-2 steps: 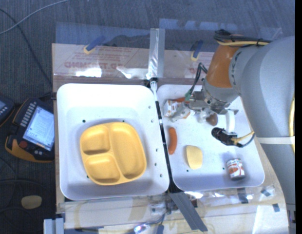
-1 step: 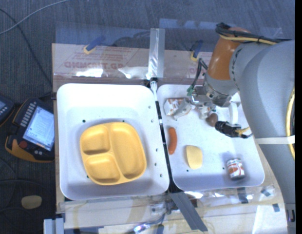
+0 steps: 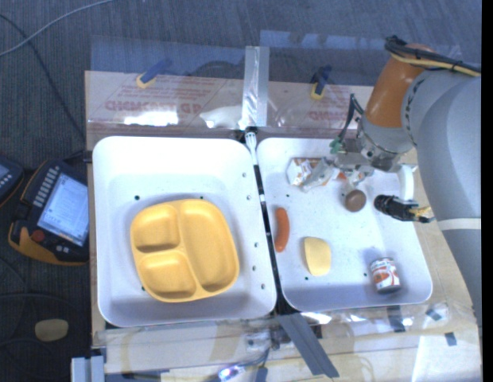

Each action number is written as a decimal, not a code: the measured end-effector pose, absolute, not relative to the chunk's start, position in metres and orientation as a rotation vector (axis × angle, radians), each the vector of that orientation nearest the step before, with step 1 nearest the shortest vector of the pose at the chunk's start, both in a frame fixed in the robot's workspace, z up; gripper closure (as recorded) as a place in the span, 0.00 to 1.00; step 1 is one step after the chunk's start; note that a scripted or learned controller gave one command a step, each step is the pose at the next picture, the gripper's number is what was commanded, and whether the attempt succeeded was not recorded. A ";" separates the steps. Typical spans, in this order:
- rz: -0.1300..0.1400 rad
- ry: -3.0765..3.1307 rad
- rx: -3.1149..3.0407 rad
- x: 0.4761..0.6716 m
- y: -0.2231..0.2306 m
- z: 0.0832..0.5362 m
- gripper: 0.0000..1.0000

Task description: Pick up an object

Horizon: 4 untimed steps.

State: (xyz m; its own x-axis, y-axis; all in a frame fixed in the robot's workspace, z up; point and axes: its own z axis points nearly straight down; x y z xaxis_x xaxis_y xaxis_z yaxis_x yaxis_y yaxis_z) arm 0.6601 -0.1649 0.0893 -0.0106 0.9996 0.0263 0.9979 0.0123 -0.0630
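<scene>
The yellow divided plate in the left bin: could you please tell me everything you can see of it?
The yellow divided plate looks like matte plastic, a rounded square with three compartments: two smaller ones on the view's left side, one larger on the right. It lies flat and upright on the floor of the left bin, turned slightly askew, towards the bin's near side. Nothing lies in it and nothing else touches it.

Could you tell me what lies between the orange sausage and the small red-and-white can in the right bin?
In the camera view, a pale yellow rounded block lies between the orange sausage and the red-and-white can, on the white floor of the right bin.
</scene>
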 end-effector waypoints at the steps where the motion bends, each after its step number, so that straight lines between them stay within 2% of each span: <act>1: 0.058 -2.189 -2.160 0.658 -0.165 0.096 1.00; 2: 0.056 -2.191 -2.162 0.658 -0.166 0.097 0.00; 3: 0.065 -2.190 -2.158 0.658 -0.165 0.105 1.00; 4: 0.003 -2.412 -2.018 0.669 -0.119 0.210 1.00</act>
